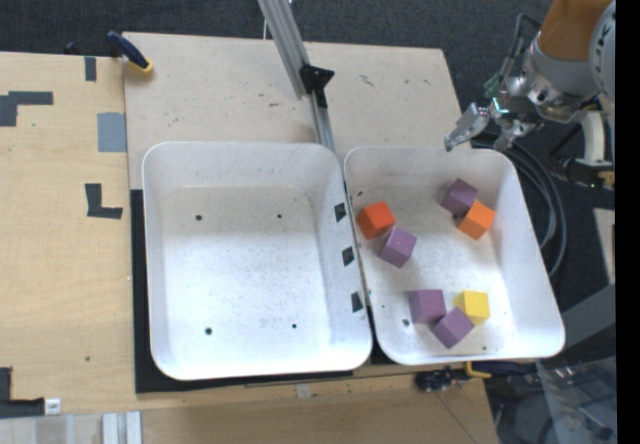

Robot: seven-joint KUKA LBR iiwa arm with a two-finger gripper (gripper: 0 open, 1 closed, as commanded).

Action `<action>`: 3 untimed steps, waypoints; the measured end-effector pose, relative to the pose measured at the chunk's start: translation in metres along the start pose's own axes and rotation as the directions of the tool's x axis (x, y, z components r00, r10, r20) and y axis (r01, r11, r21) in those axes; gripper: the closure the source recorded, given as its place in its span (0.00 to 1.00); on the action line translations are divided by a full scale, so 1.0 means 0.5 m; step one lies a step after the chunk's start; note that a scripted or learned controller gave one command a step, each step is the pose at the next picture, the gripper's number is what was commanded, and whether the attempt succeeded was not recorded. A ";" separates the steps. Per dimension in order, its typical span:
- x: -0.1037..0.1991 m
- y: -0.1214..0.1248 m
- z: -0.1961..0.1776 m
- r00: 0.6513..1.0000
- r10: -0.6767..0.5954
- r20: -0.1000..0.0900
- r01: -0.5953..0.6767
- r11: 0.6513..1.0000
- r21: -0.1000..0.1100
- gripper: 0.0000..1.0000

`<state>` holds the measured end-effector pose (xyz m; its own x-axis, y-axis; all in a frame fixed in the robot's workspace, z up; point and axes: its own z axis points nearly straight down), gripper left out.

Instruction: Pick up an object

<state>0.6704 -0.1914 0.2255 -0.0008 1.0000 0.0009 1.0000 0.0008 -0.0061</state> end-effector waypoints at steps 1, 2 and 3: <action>0.000 0.002 -0.007 1.000 -0.001 0.003 0.001 1.000 -0.004 0.00; 0.017 -0.009 0.092 1.000 -0.001 0.001 0.001 1.000 0.000 0.00; 0.014 -0.005 0.212 1.000 -0.001 0.008 0.002 1.000 -0.010 0.00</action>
<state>0.6671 -0.1843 0.1193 -0.0023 1.0000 -0.0069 1.0000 0.0024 0.0043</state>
